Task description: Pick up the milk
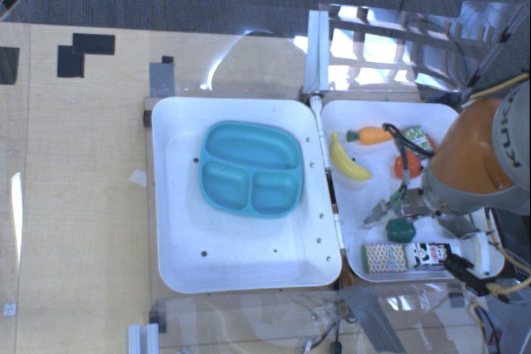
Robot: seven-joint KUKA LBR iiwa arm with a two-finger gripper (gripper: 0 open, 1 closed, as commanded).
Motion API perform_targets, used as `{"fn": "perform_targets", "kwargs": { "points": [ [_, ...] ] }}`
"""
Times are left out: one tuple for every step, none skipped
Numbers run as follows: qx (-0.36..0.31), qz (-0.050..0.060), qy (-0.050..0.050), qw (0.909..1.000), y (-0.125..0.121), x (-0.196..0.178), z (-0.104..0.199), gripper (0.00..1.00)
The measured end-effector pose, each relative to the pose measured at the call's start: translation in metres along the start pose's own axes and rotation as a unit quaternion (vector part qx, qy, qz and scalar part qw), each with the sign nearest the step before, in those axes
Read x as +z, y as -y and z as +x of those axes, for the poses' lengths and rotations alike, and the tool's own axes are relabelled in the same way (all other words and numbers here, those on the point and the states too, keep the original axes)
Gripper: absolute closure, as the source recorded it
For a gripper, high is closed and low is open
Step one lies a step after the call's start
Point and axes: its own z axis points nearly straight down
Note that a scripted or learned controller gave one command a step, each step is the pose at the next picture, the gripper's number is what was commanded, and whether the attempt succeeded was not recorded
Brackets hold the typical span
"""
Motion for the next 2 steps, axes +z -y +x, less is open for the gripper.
{"fn": "perform_targets", "kwargs": {
  "points": [
    [0.000,-0.004,0.001,1.0000,-0.004,-0.012,0.000,1.00],
    [0.076,0.004,-0.001,0.9971,0.003,-0.103,0.035,1.00]
  ]
}}
